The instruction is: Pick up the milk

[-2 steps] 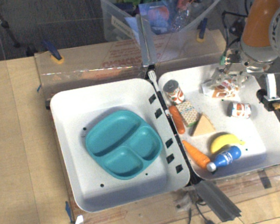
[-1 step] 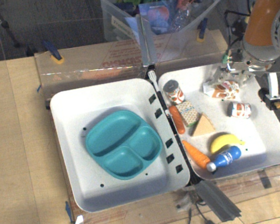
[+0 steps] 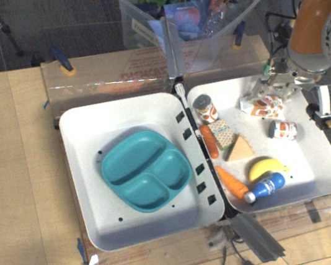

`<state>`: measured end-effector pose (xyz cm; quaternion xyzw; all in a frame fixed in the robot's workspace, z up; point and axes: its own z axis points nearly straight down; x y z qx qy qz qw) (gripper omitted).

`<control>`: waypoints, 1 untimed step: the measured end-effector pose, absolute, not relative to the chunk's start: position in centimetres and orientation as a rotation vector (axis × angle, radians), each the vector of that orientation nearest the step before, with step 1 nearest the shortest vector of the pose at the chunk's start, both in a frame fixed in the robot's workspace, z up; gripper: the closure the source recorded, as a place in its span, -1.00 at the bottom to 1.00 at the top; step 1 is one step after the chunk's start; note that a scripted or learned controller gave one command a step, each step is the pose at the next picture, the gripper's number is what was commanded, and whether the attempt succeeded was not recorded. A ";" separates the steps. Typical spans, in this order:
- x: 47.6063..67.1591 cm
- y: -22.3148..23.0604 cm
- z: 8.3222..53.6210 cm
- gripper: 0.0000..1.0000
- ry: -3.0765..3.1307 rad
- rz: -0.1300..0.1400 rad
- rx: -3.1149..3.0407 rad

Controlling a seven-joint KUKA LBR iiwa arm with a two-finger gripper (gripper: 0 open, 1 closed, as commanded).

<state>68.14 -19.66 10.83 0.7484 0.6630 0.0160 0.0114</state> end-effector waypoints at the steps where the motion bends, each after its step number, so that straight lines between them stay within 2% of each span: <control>1: 68.2 -19.8 10.9 -1.00 2.115 0.051 2.289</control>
